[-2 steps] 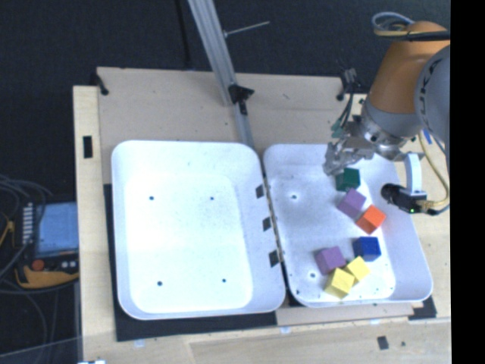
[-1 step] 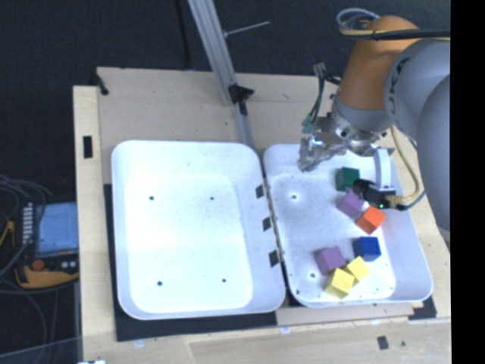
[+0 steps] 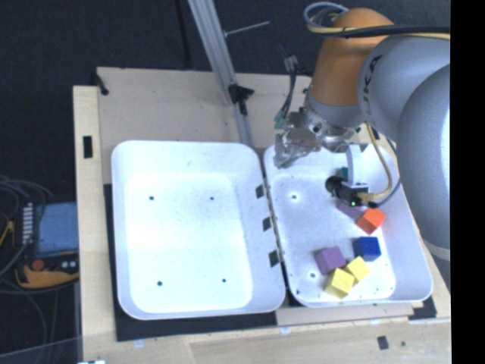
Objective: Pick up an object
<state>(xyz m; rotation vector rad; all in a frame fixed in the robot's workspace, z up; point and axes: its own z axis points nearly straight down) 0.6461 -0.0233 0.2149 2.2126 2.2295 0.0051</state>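
Camera view, looking down at a slant, has the blocks nearest, in the lower right of the frame, all lying in the lower part of the right bin. Lowest are two yellow blocks, touching each other corner to corner, with a purple block just up and left of them, touching or nearly touching the pair. A blue block sits just above and right of the yellow ones, and an orange block lies above the blue one, a little apart from it, close to the bin's right wall. Just above and left of the orange block a small purplish piece shows partly under a black fitting with a green light, which hangs from the arm on a looping cable. The left bin fills the middle left of the frame, side by side with the right one. Farther up, the gripper sits at the upper left corner of the right bin, over its rim, well apart from every block. Its grey metal tip blurs against the white bin, so I cannot tell whether it is spread or closed, and nothing is seen held in it. Above it rise the orange band and the grey arm in the upper right.
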